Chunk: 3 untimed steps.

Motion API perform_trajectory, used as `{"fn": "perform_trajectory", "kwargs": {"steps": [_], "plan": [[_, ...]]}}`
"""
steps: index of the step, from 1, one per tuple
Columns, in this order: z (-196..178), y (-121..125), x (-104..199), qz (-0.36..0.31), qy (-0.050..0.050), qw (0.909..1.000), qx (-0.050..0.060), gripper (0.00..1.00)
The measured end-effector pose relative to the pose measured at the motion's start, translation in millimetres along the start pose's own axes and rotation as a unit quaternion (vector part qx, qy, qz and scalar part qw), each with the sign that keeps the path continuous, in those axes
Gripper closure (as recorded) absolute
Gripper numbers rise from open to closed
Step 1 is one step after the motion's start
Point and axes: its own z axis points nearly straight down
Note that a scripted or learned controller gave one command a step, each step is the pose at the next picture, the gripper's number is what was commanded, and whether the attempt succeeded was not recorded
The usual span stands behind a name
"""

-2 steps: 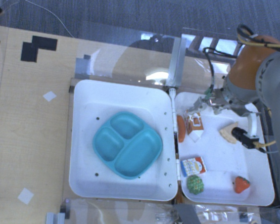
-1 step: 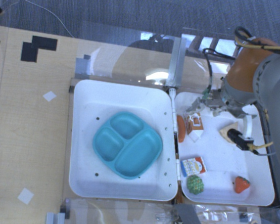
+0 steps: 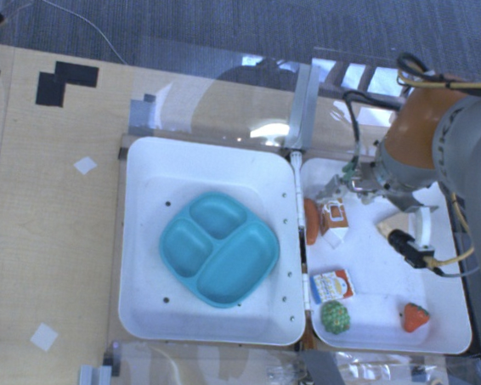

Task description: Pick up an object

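Pale wood bench (image 3: pixel 39 235) carries two white bins, with grey carpet (image 3: pixel 200 12) beyond its far edge. A teal divided plate (image 3: pixel 219 247) fills the left bin (image 3: pixel 135 304). The right bin (image 3: pixel 443 337) holds a small carton (image 3: pixel 335 214), an orange sausage (image 3: pixel 310 220), a second carton (image 3: pixel 332 285), a green broccoli (image 3: pixel 335 317) and a strawberry (image 3: pixel 415 317). The gripper (image 3: pixel 352 184) hangs at that bin's far end, just beyond the small carton; its grasp cannot be told.
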Motion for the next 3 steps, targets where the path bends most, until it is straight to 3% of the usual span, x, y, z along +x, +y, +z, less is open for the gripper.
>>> {"fn": "perform_trajectory", "kwargs": {"steps": [1,3], "plan": [[-0.4,-8.6,-1.4,0.015,0.002,0.9999,-0.001,0.0],[-1.3,-19.4,-1.8,-0.04,0.0,0.9992,-0.002,0.0]]}}
